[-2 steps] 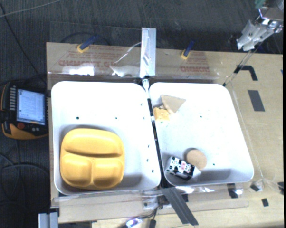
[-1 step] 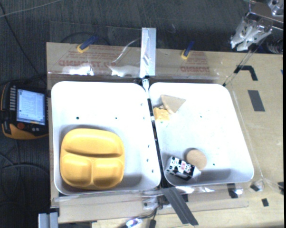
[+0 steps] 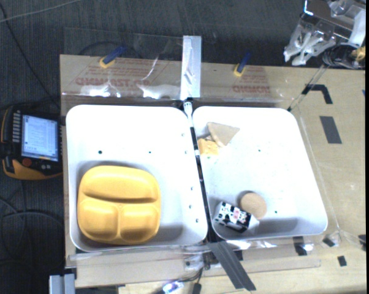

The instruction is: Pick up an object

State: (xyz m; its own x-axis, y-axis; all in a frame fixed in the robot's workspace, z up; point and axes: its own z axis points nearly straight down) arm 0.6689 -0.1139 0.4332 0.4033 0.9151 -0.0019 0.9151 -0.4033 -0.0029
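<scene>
My gripper [image 3: 302,49] hangs at the top right of the camera view, beyond the far right corner of the right bin [image 3: 307,164] and well away from every object; its pale fingers point down and stand apart with nothing between them. The right bin holds a beige wedge-shaped piece [image 3: 222,132] near its far left corner, with a small yellowish piece [image 3: 207,146] just in front of it. A round tan disc [image 3: 253,204] and a small black-and-white patterned object [image 3: 233,217] lie near its front left. A large yellow moulded block [image 3: 119,203] fills the front of the left bin [image 3: 129,133].
A clear plastic sheet with blue and yellow clips [image 3: 172,72] lies behind the bins. A handheld pendant with a lit screen [image 3: 32,141] rests on the floor left of the bench. Black tape marks [image 3: 329,127] lie on the bench right of the right bin.
</scene>
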